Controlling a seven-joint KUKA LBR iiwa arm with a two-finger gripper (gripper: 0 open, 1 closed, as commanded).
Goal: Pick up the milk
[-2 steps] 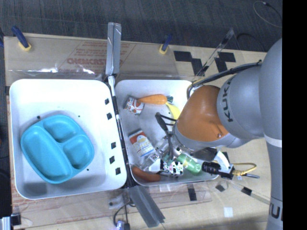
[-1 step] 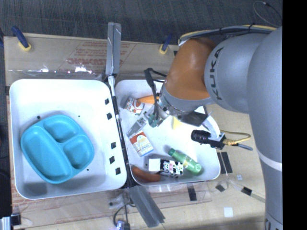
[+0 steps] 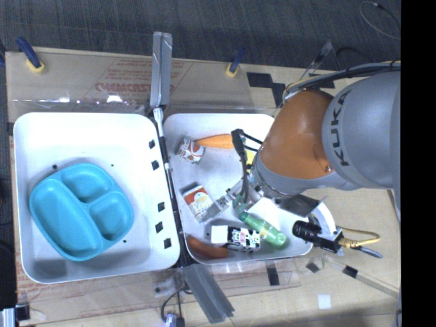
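Note:
The milk [image 3: 235,236] is a small white carton with black and pink print. It lies on its side near the front wall of the right bin [image 3: 178,125]. My gripper [image 3: 235,197] hangs low in the middle of that bin, just behind the milk and slightly to its left, under the arm's orange band [image 3: 300,138]. Nothing shows in its grasp. The arm's bulk hides the bin's right part.
A green bottle [image 3: 263,229] lies against the milk's right side and a brown sausage [image 3: 208,248] at its front left. A white and orange carton [image 3: 197,202], a small can [image 3: 191,150] and a carrot [image 3: 216,141] lie further back. The left bin [image 3: 41,125] holds a blue divided plate [image 3: 80,210].

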